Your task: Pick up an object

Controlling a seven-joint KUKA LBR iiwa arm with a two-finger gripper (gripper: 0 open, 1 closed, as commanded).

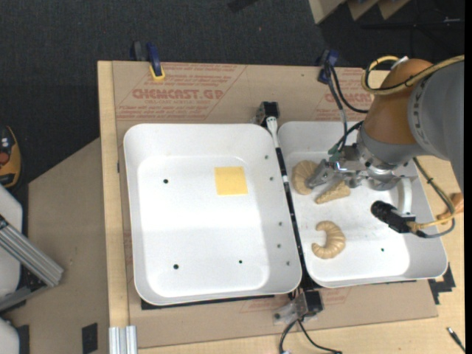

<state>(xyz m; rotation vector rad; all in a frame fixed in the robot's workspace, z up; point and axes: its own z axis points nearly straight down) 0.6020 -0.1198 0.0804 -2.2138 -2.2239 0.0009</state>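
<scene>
White left bin [147,220] holds a yellow square [231,181]; right bin [383,260] holds pastries [330,240]; claw [330,174] state unclear.

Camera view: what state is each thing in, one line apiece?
Yellow square: lying flat in the left bin, untouched.
Curved croissant: lying loose in the right bin, apart from the pincer.
Pastry pieces: lying beside the pincer.
Pincer: low over the pastry pieces, grip unclear.
</scene>
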